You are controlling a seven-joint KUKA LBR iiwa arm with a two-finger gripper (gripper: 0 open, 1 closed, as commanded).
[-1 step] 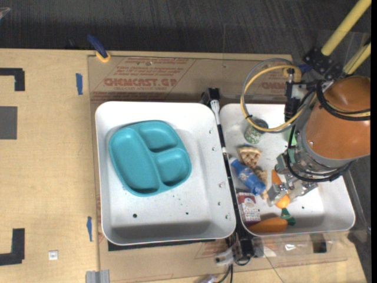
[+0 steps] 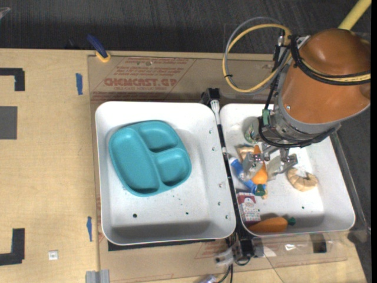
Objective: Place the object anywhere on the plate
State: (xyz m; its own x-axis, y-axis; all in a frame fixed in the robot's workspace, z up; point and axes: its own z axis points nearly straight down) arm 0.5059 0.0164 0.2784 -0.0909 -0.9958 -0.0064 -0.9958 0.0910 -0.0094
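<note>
Toy food lies jumbled in the right bin [image 2: 330, 208], at centre-right of the frame: a carrot-like orange piece [image 2: 272, 223] by the lower wall, a pale bread-like piece [image 2: 302, 181] to its upper right, and blue and orange bits [image 2: 250, 175] under the gripper [image 2: 272, 158]. Whether the gripper's fingers are spread or closed on anything I cannot tell; the orange-banded wrist hides them. The turquoise divided plate [image 2: 149, 155] sits in the left bin [image 2: 118, 217], left of centre. These toys look light, stiff and smooth, so I would judge them prone to slip. The carrot looks easiest, pinched across its narrow middle; the cluttered bits may jostle one another.
</note>
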